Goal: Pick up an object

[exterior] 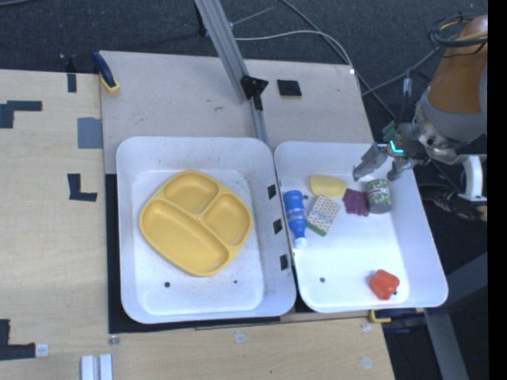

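Observation:
In the right bin lie a blue bottle, a yellow lemon-shaped piece, a speckled sponge-like block, a purple item, a small green-labelled can and a red object near the front right. My gripper hovers over the bin's back right part, just above the can and purple item. Its fingers are spread and nothing sits between them.
The left bin holds a yellow divided plate. A metal pole slants across the back of the bench. Cables run behind the bins. A blue and yellow tool lies at the back left.

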